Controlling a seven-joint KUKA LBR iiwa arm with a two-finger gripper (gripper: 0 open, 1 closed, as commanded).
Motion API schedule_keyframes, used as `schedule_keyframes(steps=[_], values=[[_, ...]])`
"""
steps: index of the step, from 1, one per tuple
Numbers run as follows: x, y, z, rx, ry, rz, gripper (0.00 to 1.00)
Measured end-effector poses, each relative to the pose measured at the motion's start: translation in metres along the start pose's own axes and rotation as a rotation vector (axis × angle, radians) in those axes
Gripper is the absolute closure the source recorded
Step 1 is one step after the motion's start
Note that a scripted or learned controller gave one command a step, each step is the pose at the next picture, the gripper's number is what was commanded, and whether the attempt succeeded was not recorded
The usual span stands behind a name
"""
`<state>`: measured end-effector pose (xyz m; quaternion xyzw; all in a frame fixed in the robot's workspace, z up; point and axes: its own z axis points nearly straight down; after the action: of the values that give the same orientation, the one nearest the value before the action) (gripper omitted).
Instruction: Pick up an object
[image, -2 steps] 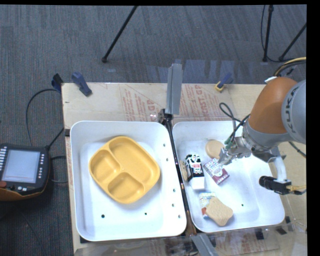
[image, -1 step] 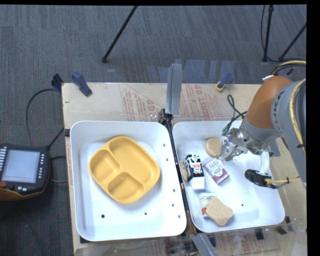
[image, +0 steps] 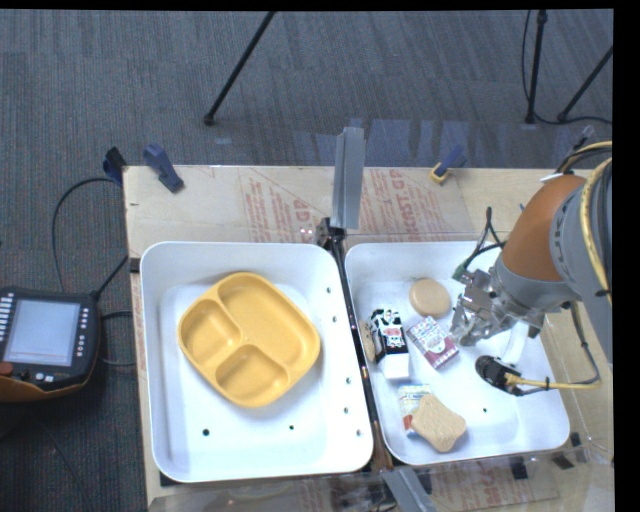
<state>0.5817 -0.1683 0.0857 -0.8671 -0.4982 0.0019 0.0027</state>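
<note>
Nearest me, low in the frame, the toast slice (image: 439, 424) lies in the right bin (image: 545, 425). My jaws (image: 470, 322) hang right of centre, just beside the small pink carton (image: 433, 341); I cannot tell whether they're spread. The carton looks light, stiff, slightly crushable, so I'd grip across its narrow sides.

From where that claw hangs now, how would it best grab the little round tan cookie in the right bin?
Probably straight down from above, pinching across the width of the round tan cookie. It lies flat with bare floor of the right bin around most of its rim, and the claw hangs just to its right. The pink carton lies close below, so fingers fit better left and right.
</note>
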Motion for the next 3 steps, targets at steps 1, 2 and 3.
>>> schedule_keyframes(steps=[1,2,3], values=[[0.01,-0.101,-0.094,-0.003,0.002,0.131,1.0],[0.026,-0.09,-0.142,-0.002,-0.001,0.437,1.0],[0.044,-0.062,-0.098,0.001,-0.004,0.806,1.0]])
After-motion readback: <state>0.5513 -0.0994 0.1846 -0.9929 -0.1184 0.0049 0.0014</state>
